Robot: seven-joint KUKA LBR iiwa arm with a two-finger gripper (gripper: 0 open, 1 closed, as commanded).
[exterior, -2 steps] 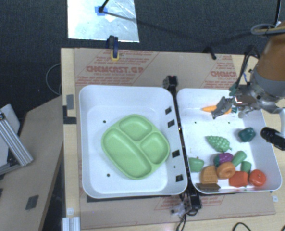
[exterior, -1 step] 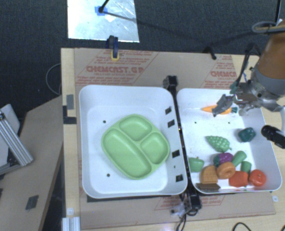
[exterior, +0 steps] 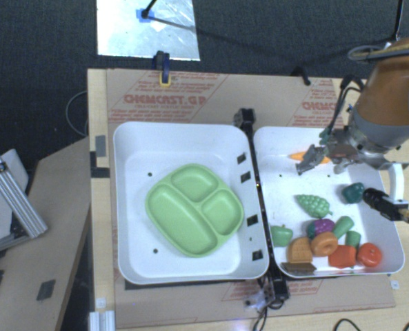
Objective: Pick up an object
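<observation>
**Me:** Nearest my camera is the front rim of the surface [exterior: 190,296]; on it sit the left bin [exterior: 132,205], with a green divided plate [exterior: 194,209], and the right bin [exterior: 390,254].

**Partner:** And the arm?

**Me:** Arm [exterior: 390,95] reaches over the right bin's far side. End effector [exterior: 321,156] sits low over an orange carrot-like piece [exterior: 302,156]; I cannot tell whether it is open, closed or gripping.

**Partner:** What worries you?

**Me:** My guess: the carrot is thin and flat, so it could slip out or get nudged against the bin wall. The crowded toys at the front, orange ring [exterior: 324,243] and red tomato [exterior: 370,254], invite a double grab.
</observation>
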